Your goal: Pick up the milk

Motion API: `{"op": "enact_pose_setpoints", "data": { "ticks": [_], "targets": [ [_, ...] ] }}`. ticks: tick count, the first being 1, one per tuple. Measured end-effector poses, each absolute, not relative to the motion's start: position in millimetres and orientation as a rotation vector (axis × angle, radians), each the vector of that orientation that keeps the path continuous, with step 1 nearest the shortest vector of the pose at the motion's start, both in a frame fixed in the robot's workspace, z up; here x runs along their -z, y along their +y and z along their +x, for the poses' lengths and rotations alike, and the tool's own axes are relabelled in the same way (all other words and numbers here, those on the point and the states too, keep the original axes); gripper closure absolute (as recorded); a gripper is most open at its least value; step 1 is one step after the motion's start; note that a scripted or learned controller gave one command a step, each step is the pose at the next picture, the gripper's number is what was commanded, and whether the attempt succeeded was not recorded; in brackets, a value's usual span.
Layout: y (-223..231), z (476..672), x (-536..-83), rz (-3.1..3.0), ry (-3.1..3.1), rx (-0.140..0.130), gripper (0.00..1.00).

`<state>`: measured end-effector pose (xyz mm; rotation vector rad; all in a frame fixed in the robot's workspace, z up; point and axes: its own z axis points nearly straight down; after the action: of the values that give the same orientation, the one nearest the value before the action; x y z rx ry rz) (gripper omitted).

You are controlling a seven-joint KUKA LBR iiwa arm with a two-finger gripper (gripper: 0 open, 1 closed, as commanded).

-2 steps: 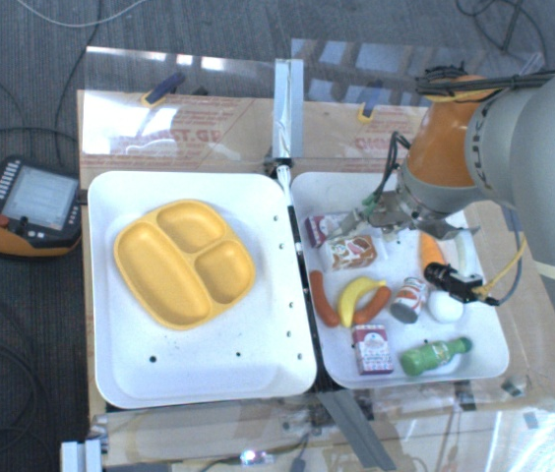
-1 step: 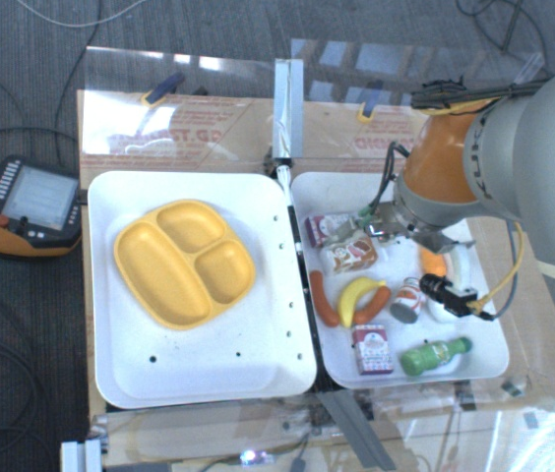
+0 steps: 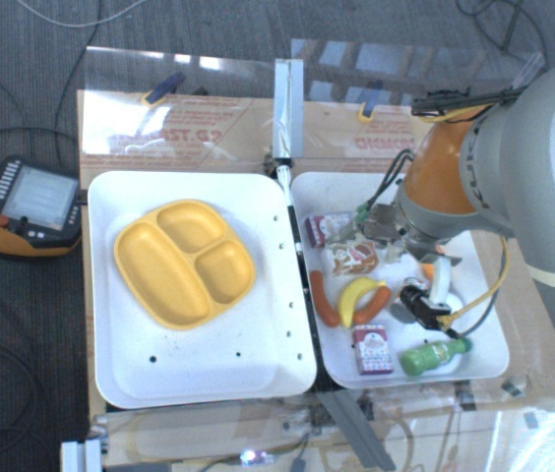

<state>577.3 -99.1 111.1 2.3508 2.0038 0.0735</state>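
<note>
Milk carton (image 3: 372, 350) lies apart from the hand (image 3: 384, 226), with a banana (image 3: 354, 298) between them; whether the hand is spread or closed cannot be told.

Honestly can't read a single thing here: the red lettering on the back-left clear sheet (image 3: 174, 138) and the back-right clear sheet (image 3: 381, 144) looks mirrored and blurry, and the handheld pendant's screen (image 3: 39, 197) is just glare.
</note>
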Motion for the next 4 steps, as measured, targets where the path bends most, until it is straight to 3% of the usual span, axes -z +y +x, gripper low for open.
{"op": "enact_pose_setpoints", "data": {
  "ticks": [1, 2, 3, 4],
  "targets": [
    [-101.8, 580.9, -126.4, 2.343, 1.994, -0.084, 1.0],
    [-101.9, 579.7, -124.7, 2.346, 1.995, -0.08, 0.0],
    [-97.2, 560.6, -111.1, 2.308, 2.045, -0.072, 0.0],
    [-94.4, 569.5, -90.0, 2.407, 2.0, -0.013, 0.0]
  ]
}}
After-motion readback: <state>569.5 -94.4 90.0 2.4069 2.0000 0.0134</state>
